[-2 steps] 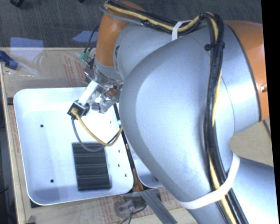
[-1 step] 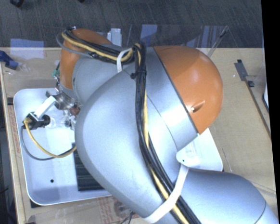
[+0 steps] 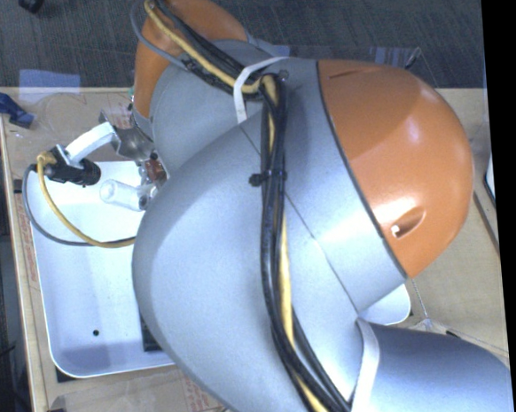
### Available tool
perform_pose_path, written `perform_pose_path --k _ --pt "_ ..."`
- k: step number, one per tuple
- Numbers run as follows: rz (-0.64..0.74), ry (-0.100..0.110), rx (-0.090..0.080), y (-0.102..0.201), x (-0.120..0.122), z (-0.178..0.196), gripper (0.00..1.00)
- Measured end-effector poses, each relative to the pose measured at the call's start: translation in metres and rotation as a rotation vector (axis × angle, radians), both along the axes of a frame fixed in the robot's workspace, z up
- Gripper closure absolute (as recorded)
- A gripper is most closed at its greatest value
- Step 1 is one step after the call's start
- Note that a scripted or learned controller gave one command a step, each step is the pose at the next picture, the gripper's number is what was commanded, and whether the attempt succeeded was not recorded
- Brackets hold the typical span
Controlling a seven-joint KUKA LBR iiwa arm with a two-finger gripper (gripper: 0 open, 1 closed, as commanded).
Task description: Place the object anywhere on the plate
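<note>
Arm over the left bin, seen from above.

The smooth grey arm (image 3: pixel 272 271), rounded and capped by a glossy orange dome, covers the centre and right; 1 black and yellow cable bundle (image 3: pixel 274 235) runs along it. At left lies the shallow white bin (image 3: pixel 78 295), round-cornered. At upper left the gripper (image 3: pixel 140 179) meets a small clear object (image 3: pixel 119 194); its opening cannot be told. The plate cannot be made out.
</note>
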State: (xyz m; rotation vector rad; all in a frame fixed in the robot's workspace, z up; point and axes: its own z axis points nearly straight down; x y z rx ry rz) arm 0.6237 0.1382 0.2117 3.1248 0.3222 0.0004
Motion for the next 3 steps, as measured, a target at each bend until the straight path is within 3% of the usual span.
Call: perform_pose_path --k 1,2,3 --pt "0.171 0.007 0.002 -0.06 -0.008 0.031 1.0" --pt "0.242 0.002 0.003 -0.011 0.022 0.029 1.0" --pt "0.621 0.004 0.004 -0.034 0.015 0.1 1.0"
